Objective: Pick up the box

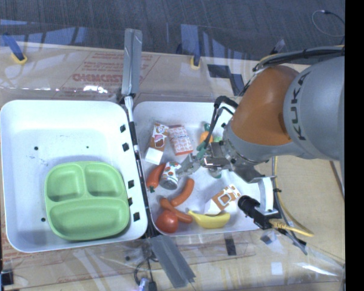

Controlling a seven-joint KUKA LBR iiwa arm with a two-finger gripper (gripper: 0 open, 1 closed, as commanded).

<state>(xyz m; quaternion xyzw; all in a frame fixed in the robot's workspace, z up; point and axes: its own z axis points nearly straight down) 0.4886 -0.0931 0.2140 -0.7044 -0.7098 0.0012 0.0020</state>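
Three small cartons lie in the right bin (170,109). An orange-and-white box (181,140) lies flat near the bin's back, with a brown-and-white carton (159,137) touching its left side. A third brown-and-white carton (225,197) sits towards the front right, just above a banana. My gripper (196,161) hangs low over the middle of this bin, below and right of the orange-and-white box and beside a small can (170,176). The orange wrist (258,117) hides the bin's right part.
Around the gripper lie a carrot (155,174), a sausage (183,191), a tomato (167,222), a banana (209,219) and a small orange-green item (204,138). A green divided plate (85,199) rests in the left bin (24,120). A ridge (133,156) separates the bins.
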